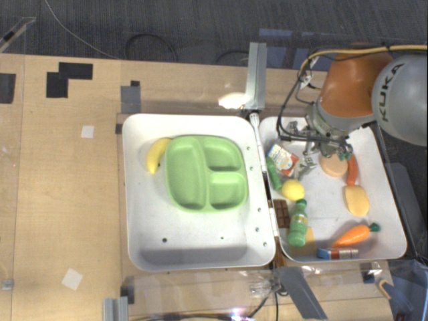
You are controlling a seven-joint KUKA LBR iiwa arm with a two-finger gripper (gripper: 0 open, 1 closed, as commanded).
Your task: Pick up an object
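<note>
The right bin (394,239) holds several toy foods: a yellow lemon (293,190), a green bottle (298,223), an orange carrot (352,234), a pale yellow oval fruit (356,200), a tan disc (331,166), a red-orange piece (352,170) and a colourful packet (281,159). My gripper (309,158) hangs low over the upper middle of this bin, between the packet and the tan disc, just above the lemon. The wrist and cables hide what lies under it.
The left bin (144,239) bears a green divided plate (204,172) with a banana (156,154) at its left side. A brown bar (281,212) and a blue-red marker (338,253) lie along the right bin's left and front edges.
</note>
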